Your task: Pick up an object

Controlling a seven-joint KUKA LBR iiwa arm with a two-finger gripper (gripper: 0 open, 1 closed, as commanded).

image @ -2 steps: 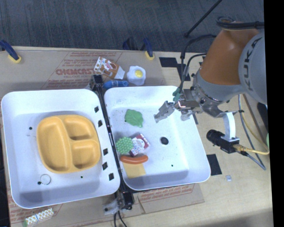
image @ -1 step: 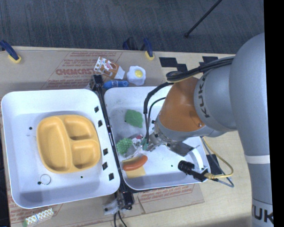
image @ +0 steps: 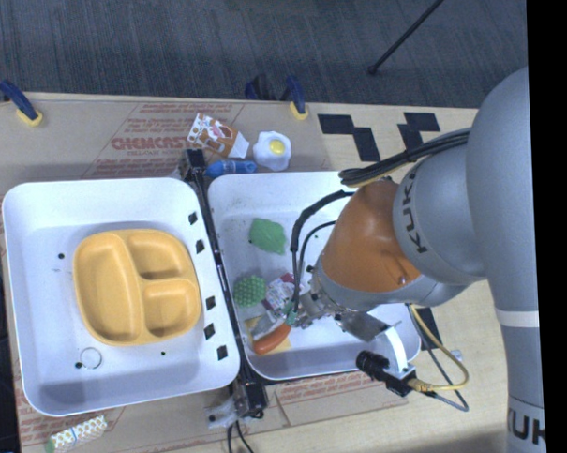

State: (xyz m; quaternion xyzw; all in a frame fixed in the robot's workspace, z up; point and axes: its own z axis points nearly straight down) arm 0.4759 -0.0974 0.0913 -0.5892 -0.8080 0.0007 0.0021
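Note:
My gripper (image: pixel 292 310) reaches down into the right bin (image: pixel 229 214), low in its front left part, among a cluster of small objects. An orange-red sausage-shaped toy (image: pixel 272 340) lies just below the gripper. A textured green ball (image: pixel 250 290) sits to its left, and a smooth green piece (image: pixel 266 234) lies farther back in the same bin. Small mixed-colour items (image: pixel 279 291) crowd right at the gripper tip. The orange wrist band and grey arm hide the bin's right half.
The left bin (image: pixel 32 279) holds a yellow divided tray (image: pixel 137 282). Behind the bins on the cardboard lie a snack packet (image: pixel 210 132), a blue item (image: pixel 229 167) and a white-and-yellow egg toy (image: pixel 273 149). A wrapped item (image: pixel 77 434) lies at the front left.

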